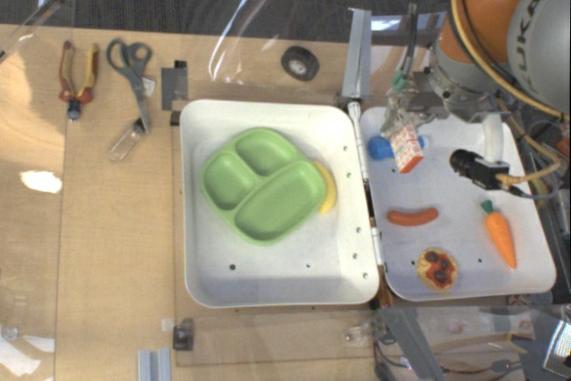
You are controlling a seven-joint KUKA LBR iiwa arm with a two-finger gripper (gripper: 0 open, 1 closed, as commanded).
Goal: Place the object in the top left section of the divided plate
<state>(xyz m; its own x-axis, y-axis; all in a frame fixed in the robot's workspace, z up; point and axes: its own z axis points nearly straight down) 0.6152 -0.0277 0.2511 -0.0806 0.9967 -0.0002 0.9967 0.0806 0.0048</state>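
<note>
A green divided plate (264,185) lies in the left bin (214,272), turned at an angle, with two small sections at its upper left and one large section at its lower right. All three sections hold nothing. My gripper (403,115) hangs over the far left corner of the right bin (535,277). Right under it a red and white carton (408,148) stands tilted, with a small blue object (380,148) touching its left side. Whether the carton is held I cannot tell.
In the right bin lie a sausage (412,216), a small pizza (437,268) and a carrot (500,236). A yellow object (327,189) peeks out from under the plate's right edge. Pliers (75,76), scissors (134,80) and a tape roll (300,62) rest on the bench behind.
</note>
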